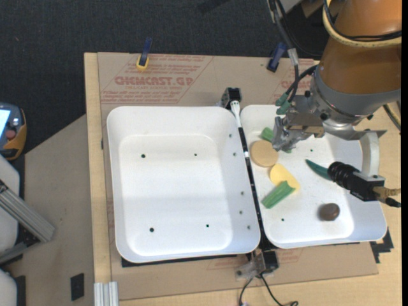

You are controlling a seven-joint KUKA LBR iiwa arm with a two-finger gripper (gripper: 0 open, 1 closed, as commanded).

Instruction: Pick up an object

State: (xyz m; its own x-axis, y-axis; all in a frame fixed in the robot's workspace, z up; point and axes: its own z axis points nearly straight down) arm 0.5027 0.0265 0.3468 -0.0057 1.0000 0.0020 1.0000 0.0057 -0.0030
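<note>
The right bin holds several small objects. A tan round disc lies near its left wall, with a yellow piece and a green block just in front of it. A brown ball sits toward the front right, and a dark green strip lies mid-bin. A light green piece peeks out behind the disc. My gripper hangs low over the back left of this bin, right beside the disc and the light green piece.
The left bin stands alongside, parted from the right one by a black rim. A black cylindrical part with a cable juts over the right bin. The arm's orange band looms over the back right.
</note>
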